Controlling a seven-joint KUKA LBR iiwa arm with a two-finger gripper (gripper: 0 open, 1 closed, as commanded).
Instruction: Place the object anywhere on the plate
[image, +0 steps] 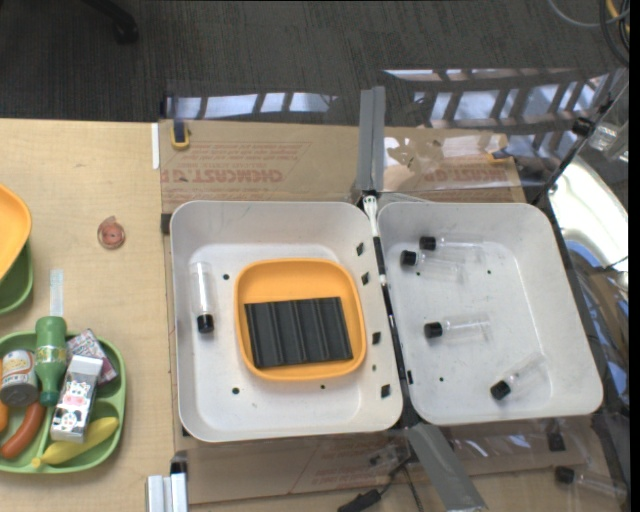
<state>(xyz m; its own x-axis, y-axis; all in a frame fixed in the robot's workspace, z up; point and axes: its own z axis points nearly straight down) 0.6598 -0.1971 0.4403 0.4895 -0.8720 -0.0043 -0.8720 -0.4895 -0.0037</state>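
Clear plastic vial with black cap (203, 295) lies in the left shallow white bin (190, 400), at nine o'clock of the square orange plate (298, 281) bearing a ribbed black pad (299, 332); gripper state can't be told.

- Two white bins side by side: left bin (190, 400); right bin (560, 390)
- Orange plate (250, 290) in left bin, bearing a black ribbed block (300, 332)
- One clear black-capped vial (202, 297) left of plate, apart from it
- Four such vials in right bin, well apart: (447, 243); (430, 259); (455, 328); (517, 380)
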